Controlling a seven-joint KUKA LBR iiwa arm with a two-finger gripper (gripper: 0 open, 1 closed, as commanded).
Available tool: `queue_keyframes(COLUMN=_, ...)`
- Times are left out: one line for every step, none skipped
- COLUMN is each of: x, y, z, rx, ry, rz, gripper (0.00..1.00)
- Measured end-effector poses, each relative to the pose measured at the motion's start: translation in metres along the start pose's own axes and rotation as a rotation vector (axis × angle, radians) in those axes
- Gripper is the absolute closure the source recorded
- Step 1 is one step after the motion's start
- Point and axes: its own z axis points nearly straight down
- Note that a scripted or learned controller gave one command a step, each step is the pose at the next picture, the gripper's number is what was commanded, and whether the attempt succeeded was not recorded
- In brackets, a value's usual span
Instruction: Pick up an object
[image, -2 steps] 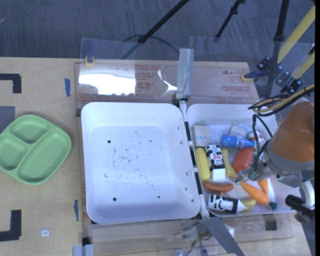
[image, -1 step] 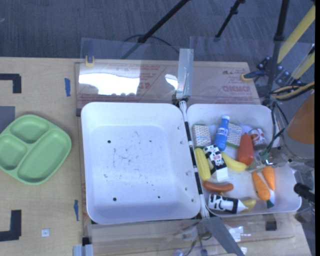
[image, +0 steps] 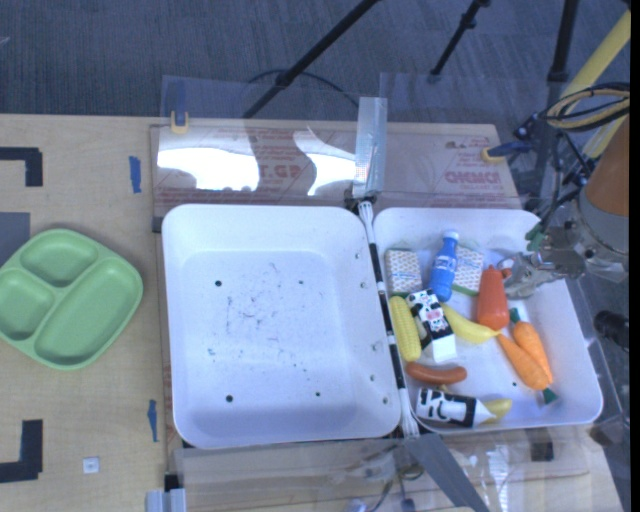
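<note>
My tool (image: 522, 272) sits low over the right bin (image: 575, 330), near its upper right side, just beside the top of the red pepper (image: 491, 298). I cannot tell how far apart it stands, nor whether anything is in its grip: the metal parts blur together there, and nothing shows plainly between them. So I judge the pick as not yet done; everything appears to lie in the bin, and the closing and lifting are left to do. The pepper seems the likeliest target, since it lies closest to my tool, though the orange carrot (image: 528, 352) lies just below it and could be caught or nudged instead. The right bin holds all the clutter: a blue bottle (image: 445, 266) lying near the top, a checked packet (image: 403, 269) to its left, a corn cob (image: 405, 326) along the left wall, a black-and-white cow-print carton (image: 434, 322) beside it, a yellow banana (image: 468, 326) between the carton and the pepper, a sausage (image: 436, 374) lower down, and another black-and-white container (image: 447, 407) at the bottom edge. The left bin (image: 200, 240) carries only faint scuff marks and a few dark dots. Well apart on the table (image: 80, 170), to the far left, rests a green divided plate (image: 66, 298).
</note>
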Motion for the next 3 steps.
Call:
queue_keyframes(x=0.000, y=0.000, z=0.000, rx=0.001, ry=0.000, rz=0.000, gripper=0.00)
queue_keyframes(x=-0.007, y=-0.042, z=0.053, rx=0.002, ry=0.000, rz=-0.050, gripper=0.00)
queue_keyframes(x=-0.048, y=-0.036, z=0.120, rx=-0.001, ry=-0.001, rz=-0.266, gripper=0.00)
